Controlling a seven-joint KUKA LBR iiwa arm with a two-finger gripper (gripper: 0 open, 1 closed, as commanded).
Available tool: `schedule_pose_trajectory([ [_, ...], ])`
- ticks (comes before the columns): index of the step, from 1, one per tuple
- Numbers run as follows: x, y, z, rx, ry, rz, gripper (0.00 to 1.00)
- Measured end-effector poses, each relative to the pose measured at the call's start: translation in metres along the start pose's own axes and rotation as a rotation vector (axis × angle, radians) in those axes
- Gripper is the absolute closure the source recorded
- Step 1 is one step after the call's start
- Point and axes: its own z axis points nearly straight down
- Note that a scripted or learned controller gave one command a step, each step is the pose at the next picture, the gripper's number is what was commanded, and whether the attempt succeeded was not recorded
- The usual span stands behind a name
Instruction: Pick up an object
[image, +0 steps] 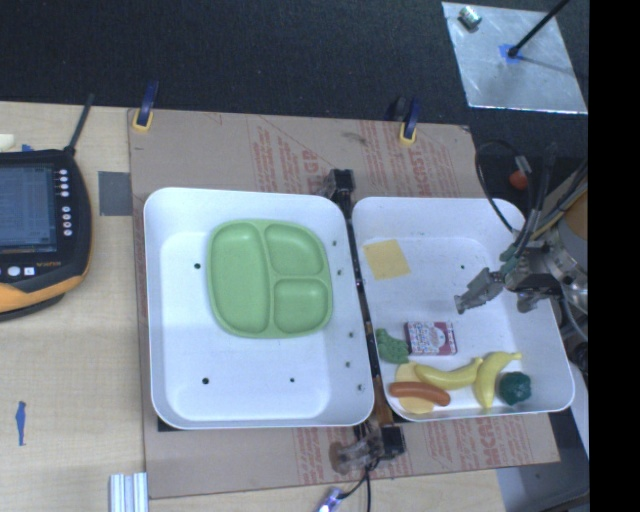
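My gripper (501, 296) hangs over the right side of the right bin (448, 212), reaching in from the right. Its fingers are spread open with nothing between them. Left of it lies a flat yellow square (387, 259). Nearer the front lie a pink and white packet (431, 338), a small green leafy piece (391, 349), a hot dog (418, 394), two yellow bananas (470, 372) and a dark green round piece (515, 388). The gripper is above and apart from all of them.
The left bin (180, 390) holds a green divided plate (269, 277). A tablet controller (38, 230) rests on the bench at the far left. Cables (505, 170) run behind the right bin, and clamps (404, 118) pin the cardboard base.
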Motion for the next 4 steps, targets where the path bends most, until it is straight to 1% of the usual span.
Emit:
schedule_pose_trajectory([
  [1,-0.056,0.066,0.172,0.002,-0.001,0.0,0.0],
  [2,-0.052,0.127,0.171,-0.001,-0.001,0.0,0.0],
  [3,-0.026,0.126,0.171,0.002,-0.001,-0.002,0.0],
  [4,-0.072,0.174,0.076,-0.004,-0.002,0.0,0.0],
])
